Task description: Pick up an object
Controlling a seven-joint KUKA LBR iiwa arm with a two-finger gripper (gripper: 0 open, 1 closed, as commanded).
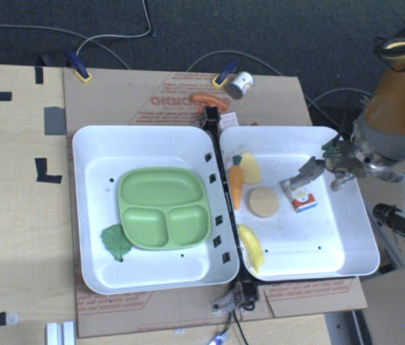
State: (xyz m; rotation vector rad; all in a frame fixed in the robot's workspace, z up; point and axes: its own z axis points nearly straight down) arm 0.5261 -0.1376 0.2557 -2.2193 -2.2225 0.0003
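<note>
Two white bins sit side by side on the bench; the left bin [87, 192] carries a green divided plate [164, 207] and a crumpled green leaf [116, 241] at the plate's lower left corner; the right bin [346, 257] carries the pickable lot. The claw [297, 185] hangs low over the right bin's middle, directly above or touching a small red, white and blue box [304, 204]; whether its fingers are apart or together cannot be told from this slant, and nothing is visibly between them.

Judgement: the box is the likely target; to grip it well the claw should straddle the short sides squarely and settle fully before closing, since a flat glossy carton on smooth plastic will skid if nudged off-centre.

Other candidates: tan round biscuit [264, 203], flat, matte, just left of the box; orange carrot [236, 183], tapered, against the dividing wall; yellow lemon [250, 171] touching the carrot; banana [251, 246], curved, smooth, in the lower left corner. All look like moulded plastic toys.
</note>
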